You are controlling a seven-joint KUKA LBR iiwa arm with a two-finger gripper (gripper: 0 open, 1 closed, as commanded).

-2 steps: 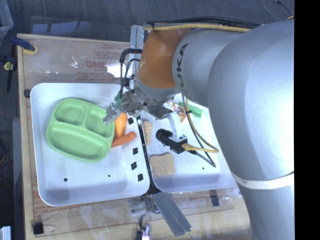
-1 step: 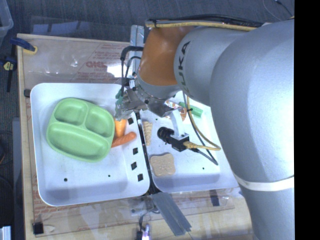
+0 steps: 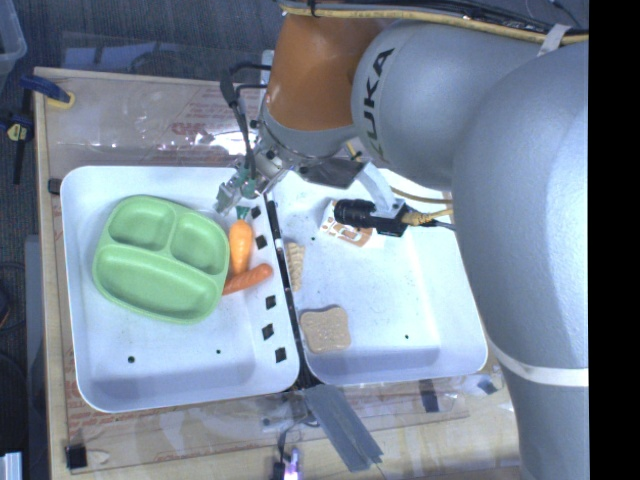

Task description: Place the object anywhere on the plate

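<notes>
Beside the green plate (image 3: 160,258), the carrot (image 3: 241,258) lies bent, its thin end pointing toward the plate; whether the gripper (image 3: 236,196) above it is open, I cannot tell.

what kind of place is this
Likely a robotics lab test bench: a KUKA arm reaches over two white bins holding a green plate and toy carrot, with loose cables overhead.

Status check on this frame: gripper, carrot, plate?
Gripper low over left bin, just above carrot. Carrot in bin beside green plate, not on it. Nothing between them.
</notes>
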